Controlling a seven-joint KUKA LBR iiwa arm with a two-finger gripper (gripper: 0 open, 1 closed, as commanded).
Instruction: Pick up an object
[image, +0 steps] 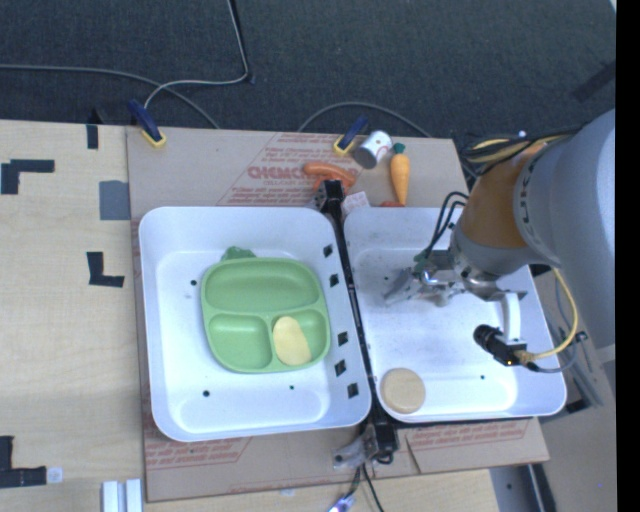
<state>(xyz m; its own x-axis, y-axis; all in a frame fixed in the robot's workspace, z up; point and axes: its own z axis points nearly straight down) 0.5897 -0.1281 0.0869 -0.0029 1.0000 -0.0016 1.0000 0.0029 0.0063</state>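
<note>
In the right white bin (520, 400), the two-finger gripper (408, 285) hangs low, jaw state indeterminate, nothing visibly grasped; round tan disc (403, 390) unpicked, pick outstanding.

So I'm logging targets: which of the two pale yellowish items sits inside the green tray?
The oval yellow piece, in the green tray's lower right compartment; the round tan disc lies in the right bin.

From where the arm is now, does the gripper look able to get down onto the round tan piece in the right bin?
Probably yes. The gripper hangs over the right bin, and the round tan piece lies uncovered near the front rim, though close to the bin wall.
</note>
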